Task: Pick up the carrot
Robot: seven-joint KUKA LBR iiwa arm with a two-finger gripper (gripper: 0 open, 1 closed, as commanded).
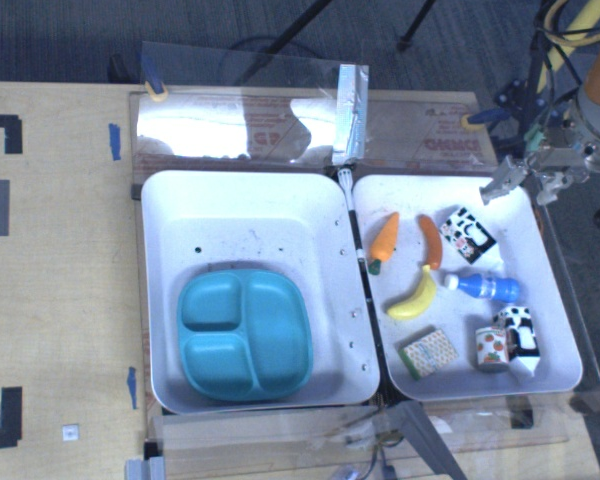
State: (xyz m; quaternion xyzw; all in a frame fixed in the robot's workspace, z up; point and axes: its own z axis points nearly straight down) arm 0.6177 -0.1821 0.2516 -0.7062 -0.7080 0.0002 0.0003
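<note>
Gripper [528,180] hangs over the right bin's [565,368] top-right corner, fingers spread, holding nothing. Carrot [383,240] lies well apart, upper left of that bin, beside the divider, near the banana [413,298].

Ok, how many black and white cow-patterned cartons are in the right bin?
2. One black and white cow-patterned carton lies near the right white bin's far right corner; the other sits near its front right corner, beside a small strawberry-printed cup.

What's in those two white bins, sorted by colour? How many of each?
Orange: 2, carrot and sausage-shaped toy
Yellow: 1, banana
Blue: 2, divided plate and bottle
Black-and-white: 2, cartons
Patterned: 2, can and flat packet
Total: 9
</note>
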